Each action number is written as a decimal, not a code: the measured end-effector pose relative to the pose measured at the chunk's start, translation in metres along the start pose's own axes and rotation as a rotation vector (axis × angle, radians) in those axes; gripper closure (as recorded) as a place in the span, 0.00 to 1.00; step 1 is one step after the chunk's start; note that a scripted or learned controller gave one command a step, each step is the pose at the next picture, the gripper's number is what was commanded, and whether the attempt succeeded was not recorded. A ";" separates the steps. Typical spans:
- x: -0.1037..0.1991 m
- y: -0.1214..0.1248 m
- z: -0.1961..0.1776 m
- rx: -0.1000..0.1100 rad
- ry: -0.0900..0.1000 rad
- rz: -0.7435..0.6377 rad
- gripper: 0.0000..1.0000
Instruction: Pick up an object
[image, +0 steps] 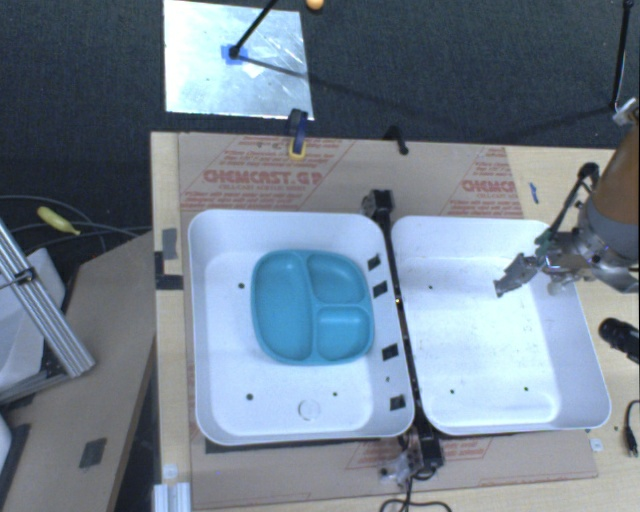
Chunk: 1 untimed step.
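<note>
A bench carries two shallow white bins side by side. In the left bin a blue three-compartment plate lies flat near the middle, and a small clear round object lies near the front wall. Over the right bin, the grey arm's end effector hangs above the upper right area, grasping nothing, its fingers apparently parted.
</note>
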<state>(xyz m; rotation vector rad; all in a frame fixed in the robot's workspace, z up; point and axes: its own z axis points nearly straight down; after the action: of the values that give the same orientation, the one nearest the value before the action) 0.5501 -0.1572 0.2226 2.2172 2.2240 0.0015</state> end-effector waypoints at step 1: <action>0.123 -0.049 -0.041 -0.003 0.005 -0.013 0.00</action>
<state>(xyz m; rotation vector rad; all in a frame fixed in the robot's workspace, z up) 0.5007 -0.0346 0.2637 2.2032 2.2399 0.0106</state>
